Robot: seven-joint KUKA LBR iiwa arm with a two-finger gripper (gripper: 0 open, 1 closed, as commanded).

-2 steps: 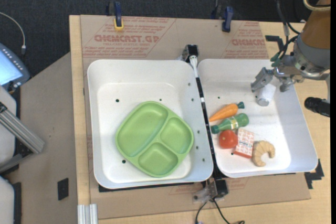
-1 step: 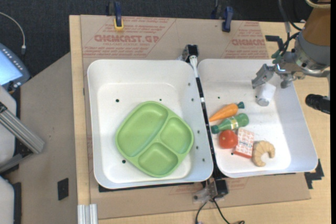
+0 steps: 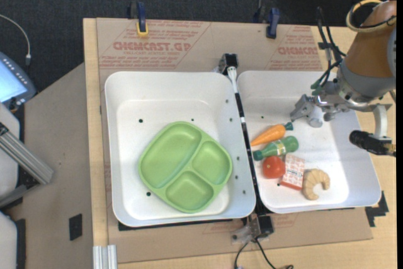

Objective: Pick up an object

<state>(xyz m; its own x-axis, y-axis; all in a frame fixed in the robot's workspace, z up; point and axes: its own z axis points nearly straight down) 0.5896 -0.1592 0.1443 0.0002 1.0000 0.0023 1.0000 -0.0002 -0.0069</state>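
Below and to the left of the fingers [image 3: 301, 111] lies everything worth grabbing, and how those fingers are set I cannot tell; the gripper [image 3: 306, 111] is a grey tangle at this slant, with nothing seen between its tips.

Largest first: the left bin [image 3: 119, 135] holds a green divided plate [image 3: 184, 165], far across the divider from the fingers and too flat and broad to pinch cleanly. The right bin [image 3: 359, 192] is where the gripper hangs, above its upper part.

The small items sit crowded below-left of the fingers: a croissant [image 3: 315, 183], a red-and-white packet [image 3: 293, 172], a green bottle [image 3: 277, 148], a carrot [image 3: 269, 134] nearest the tips, and a tomato [image 3: 272, 167].

Crowding is the risk, I judge. Carrot and bottle lie nearly touching, tomato against the packet, so a descent could straddle two or nudge one aside. The carrot's taper and the round tomato could squirt out.
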